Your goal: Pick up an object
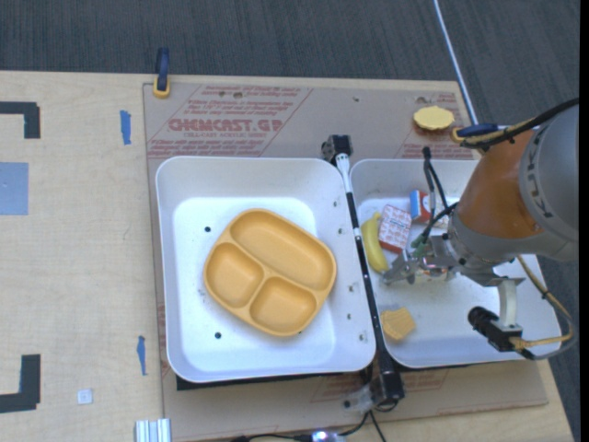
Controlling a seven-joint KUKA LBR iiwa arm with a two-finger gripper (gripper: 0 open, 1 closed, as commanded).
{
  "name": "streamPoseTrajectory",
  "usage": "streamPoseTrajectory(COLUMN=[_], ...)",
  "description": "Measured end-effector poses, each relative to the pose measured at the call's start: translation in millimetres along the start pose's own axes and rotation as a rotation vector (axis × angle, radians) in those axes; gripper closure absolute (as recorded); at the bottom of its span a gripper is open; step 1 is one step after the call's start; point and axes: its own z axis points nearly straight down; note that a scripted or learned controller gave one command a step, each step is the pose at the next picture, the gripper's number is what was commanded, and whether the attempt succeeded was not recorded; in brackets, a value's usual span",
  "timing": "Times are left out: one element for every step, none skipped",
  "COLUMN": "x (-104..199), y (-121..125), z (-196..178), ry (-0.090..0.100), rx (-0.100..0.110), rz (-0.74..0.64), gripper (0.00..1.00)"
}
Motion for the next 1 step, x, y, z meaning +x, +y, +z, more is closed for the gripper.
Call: streamPoseTrajectory(x=[3.9], y=[-23.4], z=[-0.2], ry=[0.000], rx=[-0.001], rz=[0.000], gripper=[0.00])
